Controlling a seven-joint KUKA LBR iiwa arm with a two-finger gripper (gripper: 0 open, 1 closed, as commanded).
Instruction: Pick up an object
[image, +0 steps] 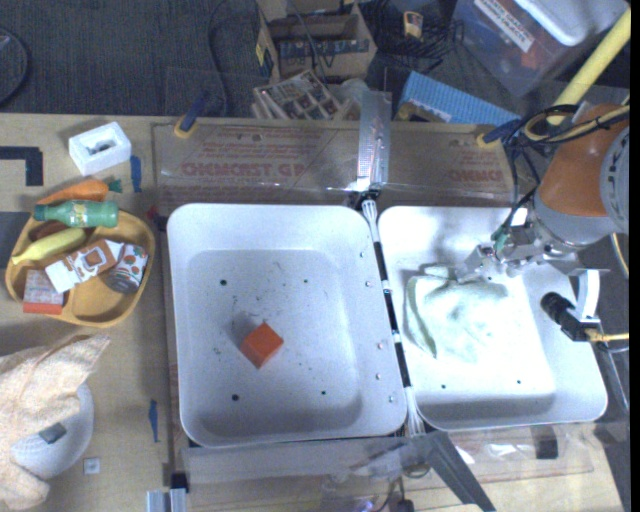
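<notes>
Two white bins sit side by side on the bench: the left bin (200, 250) carries one orange block (264, 344), the right bin (570, 395) one pale, crumpled cloth (455, 315). Judging by position, the grasp step is in hand: the jaws (487, 262) sit low at the cloth's upper edge, touching or just above it. Whether they are spread or pressed together I cannot tell, and no fabric is plainly pinched. Next, the move likely calls for a firm close on a fold, then a straight lift; thin cloth may slip free. Count: two bins, one block, one cloth, one arm (575, 185).
</notes>
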